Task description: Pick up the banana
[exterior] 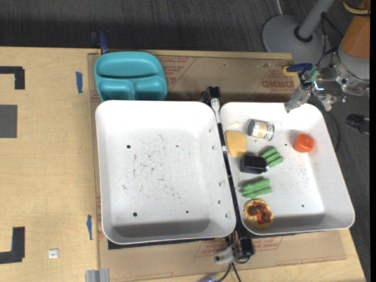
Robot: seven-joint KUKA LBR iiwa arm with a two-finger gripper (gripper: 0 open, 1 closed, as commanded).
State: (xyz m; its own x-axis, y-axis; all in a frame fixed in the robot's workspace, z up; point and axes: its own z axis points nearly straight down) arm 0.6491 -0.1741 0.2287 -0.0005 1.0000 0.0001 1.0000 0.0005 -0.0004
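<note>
**Arm hanging at the far corner, banana waiting untouched**

I am looking down at two shallow white bins, and the grey arm with the orange band (359, 39) is reaching in from the right. Its two-finger gripper (295, 101) is hovering over the far rim of the right-hand white bin (329, 175). From here it is too small and cluttered for me to tell whether the pincer is spread or pressed together, and I am seeing nothing carried in it.

The only yellow thing in that bin is a stubby pale-yellow piece (235, 143), which I am taking for the banana. It is lying against the bin's left wall, just beside a small silver tin with a label (260, 129) and touching, or nearly touching, a black block (254, 164). A round orange-red ball (304, 143) is sitting nearer the gripper.

To my eye the approach is the step in hand; no grasp is happening yet. The next move is calling for a crossing to the left over the tin, then a careful descent, since the wall and the black block are crowding the banana and leaving little room on either side.
</note>
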